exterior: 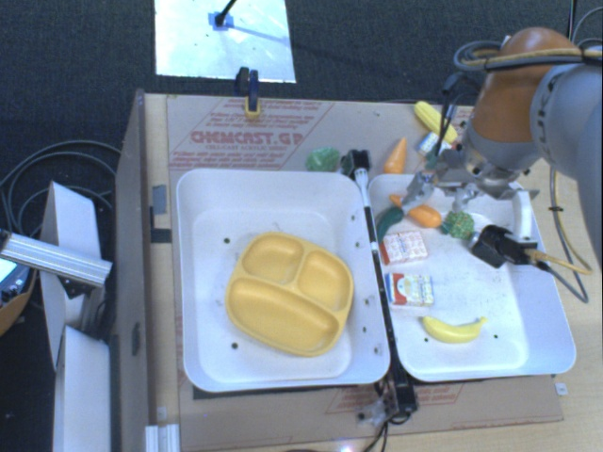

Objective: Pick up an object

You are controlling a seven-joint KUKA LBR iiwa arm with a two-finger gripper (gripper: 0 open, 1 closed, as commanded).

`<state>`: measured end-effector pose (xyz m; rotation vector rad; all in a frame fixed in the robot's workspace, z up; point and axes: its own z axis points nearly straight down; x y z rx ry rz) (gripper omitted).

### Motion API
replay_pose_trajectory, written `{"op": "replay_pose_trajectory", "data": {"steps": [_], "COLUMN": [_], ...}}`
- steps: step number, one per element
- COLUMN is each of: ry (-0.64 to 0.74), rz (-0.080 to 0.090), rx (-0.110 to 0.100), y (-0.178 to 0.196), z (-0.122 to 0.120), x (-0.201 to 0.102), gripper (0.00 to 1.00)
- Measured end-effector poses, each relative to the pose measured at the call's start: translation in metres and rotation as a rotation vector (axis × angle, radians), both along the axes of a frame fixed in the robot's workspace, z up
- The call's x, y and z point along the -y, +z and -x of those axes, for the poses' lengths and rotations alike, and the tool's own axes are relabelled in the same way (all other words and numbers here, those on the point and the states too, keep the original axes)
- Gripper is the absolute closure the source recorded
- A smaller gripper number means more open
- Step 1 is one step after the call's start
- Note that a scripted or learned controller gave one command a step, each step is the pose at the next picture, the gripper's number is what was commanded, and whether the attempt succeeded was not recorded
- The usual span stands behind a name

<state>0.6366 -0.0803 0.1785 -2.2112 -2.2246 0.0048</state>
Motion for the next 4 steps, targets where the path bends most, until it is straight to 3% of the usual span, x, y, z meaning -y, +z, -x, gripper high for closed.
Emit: {"op": "replay_pose_trajectory", "data": {"steps": [1, 2, 3, 4], "ry": [-0.001, -0.005, -0.003, -0.003], "rz": [0.001, 0.002, 0.002, 0.002], "rx": [0.008, 0.005, 0.011, 0.01], "y": [-0.088, -0.094, -0.082, -0.083], "z": [-0.033, -0.019, -0.021, -0.021], "x": [0.012, 0.022, 0.021, 0.021], "gripper": [0.0, 0.0, 1.0, 0.0]}}
